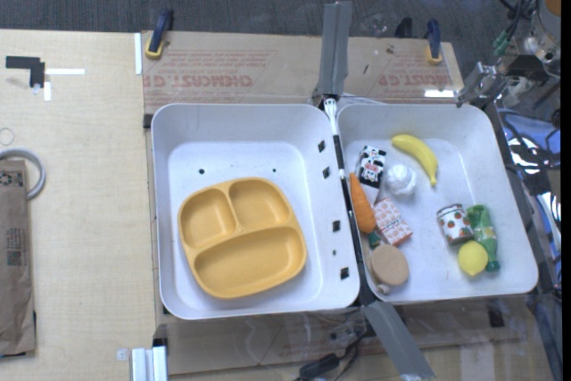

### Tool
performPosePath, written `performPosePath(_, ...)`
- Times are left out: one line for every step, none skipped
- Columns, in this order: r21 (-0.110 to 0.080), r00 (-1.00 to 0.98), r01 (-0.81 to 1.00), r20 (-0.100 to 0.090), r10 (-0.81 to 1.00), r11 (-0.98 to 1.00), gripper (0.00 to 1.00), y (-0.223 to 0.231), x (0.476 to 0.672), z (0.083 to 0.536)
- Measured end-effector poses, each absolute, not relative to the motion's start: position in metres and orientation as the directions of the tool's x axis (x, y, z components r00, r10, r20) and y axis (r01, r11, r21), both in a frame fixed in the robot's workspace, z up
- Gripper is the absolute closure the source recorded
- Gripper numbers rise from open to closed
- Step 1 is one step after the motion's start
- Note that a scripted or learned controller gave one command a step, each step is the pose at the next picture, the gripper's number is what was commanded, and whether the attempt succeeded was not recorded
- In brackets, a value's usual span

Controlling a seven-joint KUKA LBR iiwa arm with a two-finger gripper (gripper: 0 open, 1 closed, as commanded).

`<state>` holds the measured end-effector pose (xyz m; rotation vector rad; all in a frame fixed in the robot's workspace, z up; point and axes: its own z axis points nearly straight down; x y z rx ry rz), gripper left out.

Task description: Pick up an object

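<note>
**Toy food waits in the right bin, gripper off at the far right corner**

Nearest the camera, in the right bin (513,158), a round tan cookie-like piece (389,266) lies by the near left corner. At the near right corner sit a yellow lemon (473,258) and, touching it, a green bottle (484,232) with a small printed can (453,223) just beside. Along the left wall an orange carrot (360,202) lies lengthwise, with a red-and-white packet (392,221) against it. Farther back stand a black-and-white carton (372,165) and a white ball-like object (401,179), then a yellow banana (417,156) toward the far edge.

The left bin (169,156) holds a yellow divided plate (242,236) in its near half.

The gripper (482,85) hangs past the right bin's far right corner, clear of every object; whether it is apart or together I cannot tell.
</note>
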<state>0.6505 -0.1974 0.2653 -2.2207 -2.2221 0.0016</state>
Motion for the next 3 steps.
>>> performPosePath(-0.003, 0.142, 0.990, -0.001, 0.990, -0.142, 0.00, -0.147, 0.650, 0.194)
performPosePath(-0.001, 0.144, 0.990, -0.001, 0.990, -0.144, 0.00, -0.149, 0.629, 0.092)
performPosePath(-0.001, 0.144, 0.990, -0.001, 0.990, -0.144, 0.00, -0.149, 0.629, 0.092)
